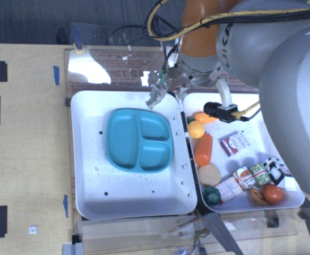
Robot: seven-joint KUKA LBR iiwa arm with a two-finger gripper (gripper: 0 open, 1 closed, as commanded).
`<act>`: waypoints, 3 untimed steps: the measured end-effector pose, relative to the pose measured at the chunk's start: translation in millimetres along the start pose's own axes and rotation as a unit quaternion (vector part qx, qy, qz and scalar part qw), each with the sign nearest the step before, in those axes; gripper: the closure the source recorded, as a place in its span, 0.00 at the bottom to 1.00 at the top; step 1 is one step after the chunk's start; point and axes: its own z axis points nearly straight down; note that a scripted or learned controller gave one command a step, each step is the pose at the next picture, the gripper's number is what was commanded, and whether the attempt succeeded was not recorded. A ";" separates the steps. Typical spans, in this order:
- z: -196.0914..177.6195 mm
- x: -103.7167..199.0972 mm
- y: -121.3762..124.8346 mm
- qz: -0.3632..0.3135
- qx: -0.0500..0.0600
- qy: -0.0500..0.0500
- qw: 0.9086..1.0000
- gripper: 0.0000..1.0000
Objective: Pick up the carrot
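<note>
A pale wooden bench (22,158) fills the camera view, and two white bins sit on it side by side. The left bin (91,190) has a blue tray (139,139) with three little sections in it. The right bin (290,193) has a pile of play food. The big grey arm (282,47) comes in from the right, and its claw (163,92) hangs up at the far edge of the bins, over the far corner of the left bin, near the wall between them. It looks like nothing is in the claw, but it is small and a bit blurry, so I cannot tell if it is open or closed. The carrot (203,149) lies in the right bin, just past the wall, a little to the right of the claw and nearer to us than it is. It lies flat, and its long side runs from far to near, tipped just a bit. I can't tell for sure which end is the thin tip. A yellow lemon (196,130) touches its far end, and a round tan piece (208,174) sits at its near end. So I think the job is not done yet. The carrot has not been picked up, and the claw needs to go over it, go down and grab it.
</note>
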 end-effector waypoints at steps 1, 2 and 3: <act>19.1 -37.1 -10.4 0.226 0.002 0.000 0.974 0.00; 18.5 -100.3 -32.3 0.293 0.001 0.000 0.956 0.00; 18.3 -132.9 -76.0 0.300 0.001 0.000 0.954 0.00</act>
